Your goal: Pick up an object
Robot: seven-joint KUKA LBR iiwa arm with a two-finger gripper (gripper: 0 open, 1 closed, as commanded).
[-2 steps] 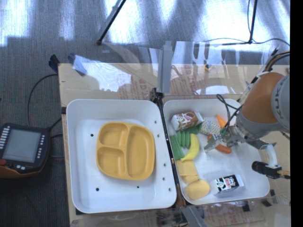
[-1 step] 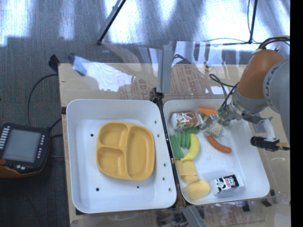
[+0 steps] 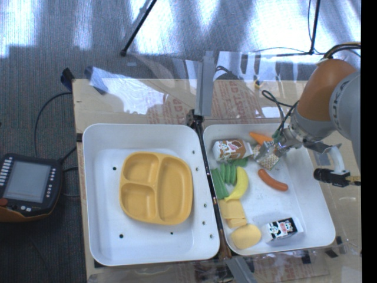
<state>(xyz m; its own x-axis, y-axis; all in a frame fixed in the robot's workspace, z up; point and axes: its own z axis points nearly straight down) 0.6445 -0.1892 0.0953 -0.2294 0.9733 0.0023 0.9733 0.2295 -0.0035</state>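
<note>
A robotics lab; tripod legs (image 3: 140,21), teach pendant (image 3: 26,184), carpeted floor (image 3: 35,58).

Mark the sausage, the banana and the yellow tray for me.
sausage (image 3: 273,180), camera view, middle of its red length.
banana (image 3: 239,184), camera view, middle of its curved body.
yellow tray (image 3: 156,188), camera view, the ridge between its compartments.

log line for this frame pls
phase: reach | tool: low in right bin, beside carrot | grasp: none seen | left bin: yellow tray
</note>
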